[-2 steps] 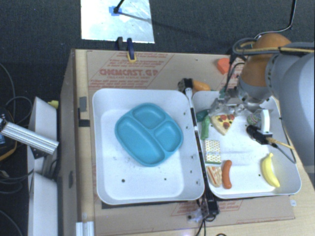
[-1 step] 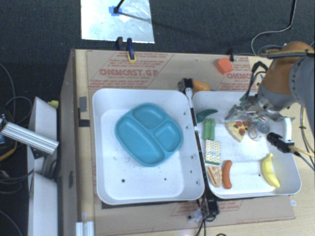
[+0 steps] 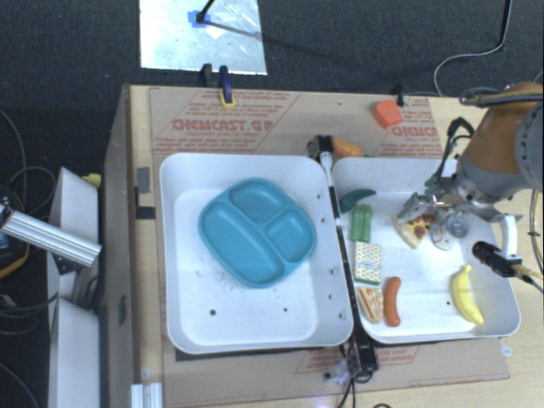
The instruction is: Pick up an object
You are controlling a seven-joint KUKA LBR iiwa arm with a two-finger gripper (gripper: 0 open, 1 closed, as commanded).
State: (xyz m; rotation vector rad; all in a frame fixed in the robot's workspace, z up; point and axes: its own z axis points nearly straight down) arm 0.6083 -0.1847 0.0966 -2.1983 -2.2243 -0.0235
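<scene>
The grey metal arm (image 3: 493,172) wears a broad orange band, with thin black cable looping along its left side.

A robotics lab, by the look of it — not a kitchen. Two white bins (image 3: 255,334) sit on a bench covered with a protective sheet printed CHEMCAST (image 3: 223,126). The food in the right bin is toy food — a banana (image 3: 464,294), a sausage (image 3: 391,301). Loose cables (image 3: 25,185) trail over dark carpet at left, and a clamp (image 3: 225,87) grips the far edge.
</scene>
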